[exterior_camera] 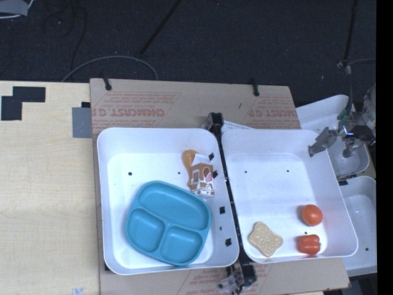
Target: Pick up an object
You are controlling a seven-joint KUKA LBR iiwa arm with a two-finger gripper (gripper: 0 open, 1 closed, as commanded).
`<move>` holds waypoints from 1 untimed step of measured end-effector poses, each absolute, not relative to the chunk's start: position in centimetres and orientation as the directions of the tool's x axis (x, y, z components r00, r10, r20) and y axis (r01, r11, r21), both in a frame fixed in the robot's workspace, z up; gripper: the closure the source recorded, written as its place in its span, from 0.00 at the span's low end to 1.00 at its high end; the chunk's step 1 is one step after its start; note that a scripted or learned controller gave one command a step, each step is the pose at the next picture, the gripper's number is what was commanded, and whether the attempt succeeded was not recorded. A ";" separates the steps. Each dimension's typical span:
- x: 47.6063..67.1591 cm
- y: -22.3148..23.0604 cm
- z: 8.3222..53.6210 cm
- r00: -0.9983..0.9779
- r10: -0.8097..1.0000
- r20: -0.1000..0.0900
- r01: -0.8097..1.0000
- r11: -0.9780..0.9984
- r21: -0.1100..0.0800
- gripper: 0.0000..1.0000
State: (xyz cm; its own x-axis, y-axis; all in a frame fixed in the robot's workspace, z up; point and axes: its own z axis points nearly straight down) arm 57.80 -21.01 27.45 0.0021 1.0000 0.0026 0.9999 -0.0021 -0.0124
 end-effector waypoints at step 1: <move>58.0 -21.0 28.1 0.000 1.000 0.000 1.000 0.000 -0.001 0.00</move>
State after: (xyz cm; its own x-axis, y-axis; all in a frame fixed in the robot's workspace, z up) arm 58.01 -20.99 28.09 -0.0003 1.0000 -0.0003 1.0000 0.0003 -0.0009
